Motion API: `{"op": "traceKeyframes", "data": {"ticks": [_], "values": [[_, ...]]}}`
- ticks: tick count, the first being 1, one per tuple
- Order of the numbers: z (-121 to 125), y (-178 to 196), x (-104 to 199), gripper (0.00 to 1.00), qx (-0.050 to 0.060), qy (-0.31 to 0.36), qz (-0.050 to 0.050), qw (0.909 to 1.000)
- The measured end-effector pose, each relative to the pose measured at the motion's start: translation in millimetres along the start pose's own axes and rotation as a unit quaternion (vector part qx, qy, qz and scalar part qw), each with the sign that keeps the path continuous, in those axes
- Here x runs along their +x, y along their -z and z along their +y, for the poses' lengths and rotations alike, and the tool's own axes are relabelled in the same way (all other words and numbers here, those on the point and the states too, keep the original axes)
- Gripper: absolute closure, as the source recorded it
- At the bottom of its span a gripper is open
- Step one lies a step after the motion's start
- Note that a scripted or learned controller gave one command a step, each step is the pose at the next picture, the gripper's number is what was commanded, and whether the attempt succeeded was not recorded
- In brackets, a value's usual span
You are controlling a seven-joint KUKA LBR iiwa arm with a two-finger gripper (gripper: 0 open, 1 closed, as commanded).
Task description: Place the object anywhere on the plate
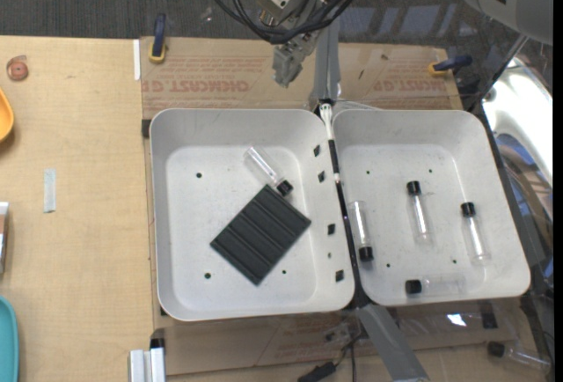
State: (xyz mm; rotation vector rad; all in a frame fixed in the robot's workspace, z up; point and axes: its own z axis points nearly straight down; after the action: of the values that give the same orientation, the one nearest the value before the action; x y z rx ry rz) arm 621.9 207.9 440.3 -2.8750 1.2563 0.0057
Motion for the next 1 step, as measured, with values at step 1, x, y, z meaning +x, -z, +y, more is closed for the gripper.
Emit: {"op": "traceKeyframes", "data": {"ticks": [1], "values": [[-41.5,-0.2,11.3,1.0,0.0,0.191,0.0,0.9817]]}}
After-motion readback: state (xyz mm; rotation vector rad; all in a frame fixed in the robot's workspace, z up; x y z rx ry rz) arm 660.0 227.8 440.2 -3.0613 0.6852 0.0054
